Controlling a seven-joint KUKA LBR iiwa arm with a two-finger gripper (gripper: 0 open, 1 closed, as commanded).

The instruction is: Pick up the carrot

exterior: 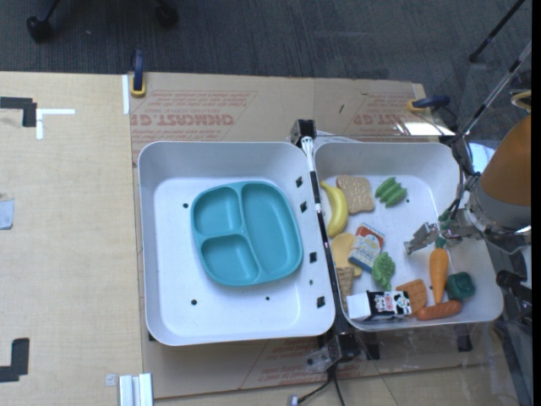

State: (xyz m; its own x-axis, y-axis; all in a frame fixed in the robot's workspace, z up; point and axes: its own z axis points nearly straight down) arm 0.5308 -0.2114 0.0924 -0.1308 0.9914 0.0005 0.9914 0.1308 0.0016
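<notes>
Closest, spot a little black-and-white box against the near wall of the right bin. Just past it, find the carrot, orange, lying with its green top toward the gripper. Look at that gripper, low over the green top: cannot tell if open or shut.

Looks like a toy carrot, so likely light, hard and smooth. Could slip. Gets thinner at one end, so might slide out there. Better to grab across the fat middle.

Not much room around it. Mind the dark green round toy just beside it, the long red-orange toy near its tip, and the orange cracker on the other side. Mind the bin wall close by too. Seems more open on the white floor toward the far wall. Safest to lift straight up.
</notes>
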